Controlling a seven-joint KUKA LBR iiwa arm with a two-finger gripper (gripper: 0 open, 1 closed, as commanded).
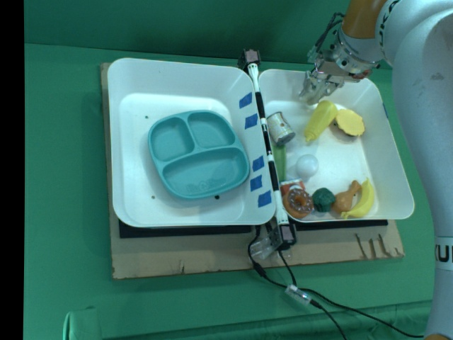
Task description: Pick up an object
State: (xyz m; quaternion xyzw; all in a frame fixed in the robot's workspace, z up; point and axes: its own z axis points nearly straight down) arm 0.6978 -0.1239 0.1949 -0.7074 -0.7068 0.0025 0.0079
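My gripper (313,91) hovers near the right bin's (396,183) far rim, finger spacing unclear, just above the yellow squash (320,119); a can (280,128) lies nearby.

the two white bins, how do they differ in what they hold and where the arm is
The left bin holds one teal divided plate; the right bin holds many small things, among them a can and a white ball. The gripper is over the right bin, away from the left bin. Both are shallow and white.
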